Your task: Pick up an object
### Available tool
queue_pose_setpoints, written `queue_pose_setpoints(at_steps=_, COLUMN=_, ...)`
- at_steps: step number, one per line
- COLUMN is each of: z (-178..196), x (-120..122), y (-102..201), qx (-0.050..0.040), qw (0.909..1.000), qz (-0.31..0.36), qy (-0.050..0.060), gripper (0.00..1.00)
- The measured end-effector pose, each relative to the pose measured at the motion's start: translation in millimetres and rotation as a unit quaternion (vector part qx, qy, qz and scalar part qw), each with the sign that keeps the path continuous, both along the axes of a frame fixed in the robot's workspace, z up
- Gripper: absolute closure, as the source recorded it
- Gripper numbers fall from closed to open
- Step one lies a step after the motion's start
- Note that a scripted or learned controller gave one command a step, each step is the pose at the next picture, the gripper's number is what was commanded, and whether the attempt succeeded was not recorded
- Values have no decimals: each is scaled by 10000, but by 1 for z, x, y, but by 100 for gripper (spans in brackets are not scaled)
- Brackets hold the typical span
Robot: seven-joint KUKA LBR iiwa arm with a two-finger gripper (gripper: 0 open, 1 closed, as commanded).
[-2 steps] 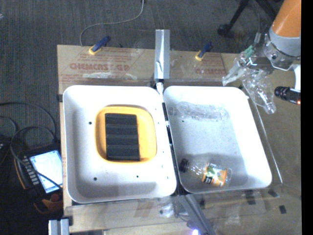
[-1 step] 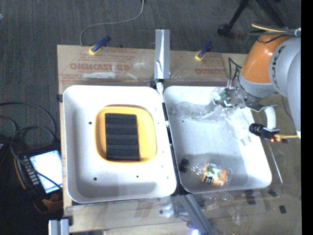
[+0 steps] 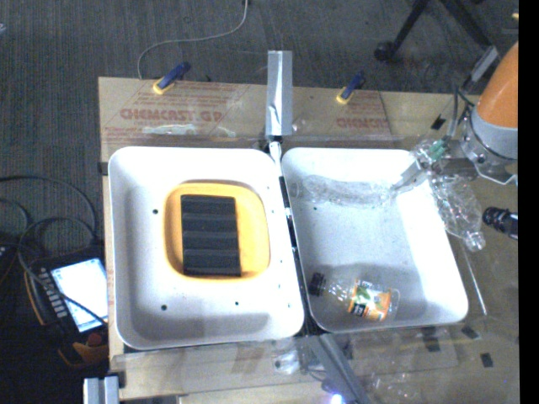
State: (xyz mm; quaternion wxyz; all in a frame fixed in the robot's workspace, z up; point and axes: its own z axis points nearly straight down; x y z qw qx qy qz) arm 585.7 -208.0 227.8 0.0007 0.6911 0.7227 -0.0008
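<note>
A wooden table (image 3: 210, 116), stencilled with faded red lettering, stands on dark grey carpet (image 3: 101, 23) and carries 2 shallow white bins side by side. A thin cable (image 3: 198, 36) loops across the floor at 12 o'clock, chair legs (image 3: 429, 15) show at 1 o'clock, and a lit tablet (image 3: 80, 289) lies at 8 o'clock. 2 blue-and-yellow clamps (image 3: 171, 77) grip the table's far edge. The left bin (image 3: 135, 175) holds a yellow tray with a black ridged insert (image 3: 210, 234). In the right bin (image 3: 438, 259), a small plastic bottle (image 3: 358, 295) lies on its side toward 6 o'clock, long axis running 9 to 3, dark cap pointing to 9. Crumpled clear plastic film (image 3: 354, 192) stretches along the bin's far side. The gripper (image 3: 434, 154) sits over the bin's 2 o'clock corner among the film; whether its jaws are spread or pressed together I cannot tell.
</note>
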Motion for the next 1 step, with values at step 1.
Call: queue_pose_setpoints(at_steps=1, z=29, x=-61, y=-9, qx=4, qw=9997, qz=251, qy=5, gripper=0)
